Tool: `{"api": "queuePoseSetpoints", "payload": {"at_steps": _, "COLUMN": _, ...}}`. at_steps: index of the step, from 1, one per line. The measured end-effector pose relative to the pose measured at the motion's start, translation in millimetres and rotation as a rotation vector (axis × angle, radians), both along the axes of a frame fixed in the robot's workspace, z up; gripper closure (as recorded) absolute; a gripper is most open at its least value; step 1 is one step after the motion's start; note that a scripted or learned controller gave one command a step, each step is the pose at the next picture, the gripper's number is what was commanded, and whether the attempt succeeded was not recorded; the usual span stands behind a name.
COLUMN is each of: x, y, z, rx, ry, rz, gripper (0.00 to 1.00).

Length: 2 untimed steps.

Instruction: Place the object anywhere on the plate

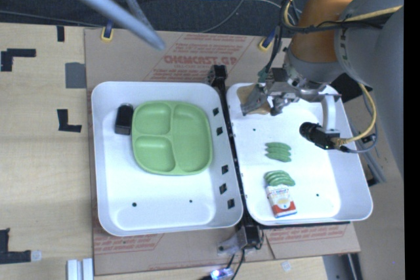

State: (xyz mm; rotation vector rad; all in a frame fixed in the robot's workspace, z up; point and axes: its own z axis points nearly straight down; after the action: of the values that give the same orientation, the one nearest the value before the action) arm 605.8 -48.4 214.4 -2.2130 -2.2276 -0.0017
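A light green divided plate (172, 138) lies in the left bin (157, 220), slightly above its middle. A small black block (123, 119) rests against the plate's left edge. In the right bin (331, 206) lie a green pea pod (278, 151), a second green pod (279, 178) and, touching that pod from below, a small red and white carton (282, 200). My gripper (257, 103) hangs low over the right bin's far left corner, next to the divider between the bins. It is well above the pods in the view and apart from them.
The arm's grey body and orange band (325, 6) cover the right bin's far right side. A black connector with a yellow cable (318, 134) juts over the bin's right half. Black clips (223, 141) line the divider. Cardboard lies under both bins.
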Motion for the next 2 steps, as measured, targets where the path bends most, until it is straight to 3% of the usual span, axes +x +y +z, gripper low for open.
{"api": "queuePoseSetpoints", "payload": {"at_steps": 2, "x": 7.1, "y": 121.6, "z": 1.5, "rx": -0.001, "ry": 0.002, "rz": 0.001, "gripper": 1.0}}
